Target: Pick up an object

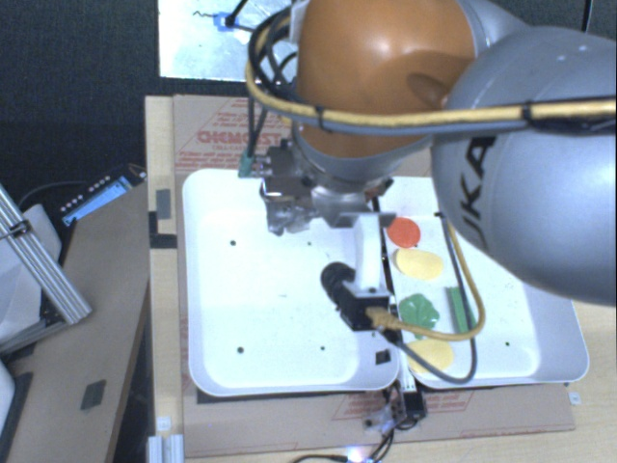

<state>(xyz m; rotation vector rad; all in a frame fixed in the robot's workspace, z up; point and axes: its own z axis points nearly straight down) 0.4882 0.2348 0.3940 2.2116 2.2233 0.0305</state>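
In the right bin (pixel 521 340) lay a yellow piece (pixel 431 353) nearest, then a green lump (pixel 418 309), a yellow oval (pixel 419 263) and an orange disc (pixel 403 231), while farther back the gripper (pixel 286 210) hung over the left bin (pixel 241 287), its grip impossible to tell.

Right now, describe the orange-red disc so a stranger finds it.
Find the white bin on the view's right. Along its left wall runs a column of pieces; the orange-red disc tops it. Next come a yellow oval and a green piece; only it is red.
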